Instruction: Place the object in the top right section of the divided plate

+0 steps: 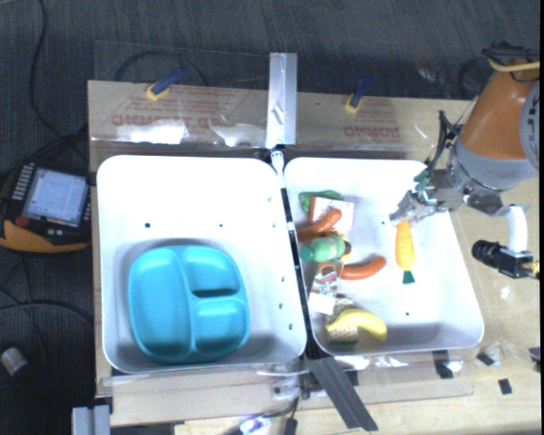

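Dark carpet surrounds a counter (512, 338) bearing two shallow white bins side by side. Lying in the right bin (453, 320), a toy carrot (404, 247) rests lengthwise, orange body up, green tip down, just below the end effector (422, 203). Left of it in that bin cluster a red sausage (363, 267), a green toy (326, 247), a small packet (331, 211) and a yellow banana (355, 324). A blue divided plate (189, 302) sits in the left bin (163, 184), its sections bare. Reaching from the right, the grey-and-orange arm (499, 125) angles down over the right bin's upper corner; whether its fingers are spread or pressed together cannot be told.
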{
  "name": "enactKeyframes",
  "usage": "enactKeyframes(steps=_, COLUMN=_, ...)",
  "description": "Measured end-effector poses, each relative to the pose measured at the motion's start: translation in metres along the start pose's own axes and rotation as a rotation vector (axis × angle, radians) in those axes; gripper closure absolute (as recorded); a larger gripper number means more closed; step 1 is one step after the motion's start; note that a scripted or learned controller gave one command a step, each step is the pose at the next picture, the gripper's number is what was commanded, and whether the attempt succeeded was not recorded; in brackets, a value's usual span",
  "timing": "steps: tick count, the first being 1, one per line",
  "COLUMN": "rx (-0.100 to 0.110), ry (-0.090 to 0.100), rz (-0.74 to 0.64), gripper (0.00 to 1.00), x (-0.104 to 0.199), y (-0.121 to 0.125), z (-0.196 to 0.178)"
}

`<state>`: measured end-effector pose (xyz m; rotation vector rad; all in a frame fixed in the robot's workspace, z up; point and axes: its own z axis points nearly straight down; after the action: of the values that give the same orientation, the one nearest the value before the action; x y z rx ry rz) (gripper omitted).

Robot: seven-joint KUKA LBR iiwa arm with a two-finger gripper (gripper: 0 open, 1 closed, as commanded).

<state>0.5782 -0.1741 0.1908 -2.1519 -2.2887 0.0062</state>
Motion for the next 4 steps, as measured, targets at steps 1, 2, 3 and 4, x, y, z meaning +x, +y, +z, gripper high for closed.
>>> enactKeyframes(steps=1, rx=0.001, ry=0.003, rz=0.05, gripper=1.0, x=-0.008, y=-0.045, z=0.08)
enactKeyframes(steps=2, rx=-0.016, ry=-0.01, rz=-0.137, gripper=1.0, x=0.025, y=-0.056, z=0.099)
enactKeyframes(steps=3, rx=-0.022, ry=-0.001, rz=0.001, gripper=1.0, x=-0.006, y=-0.088, z=0.099)
enactKeyframes(steps=4, rx=-0.014, ry=-0.001, rz=0.386, gripper=1.0, x=-0.036, y=-0.002, z=0.1)
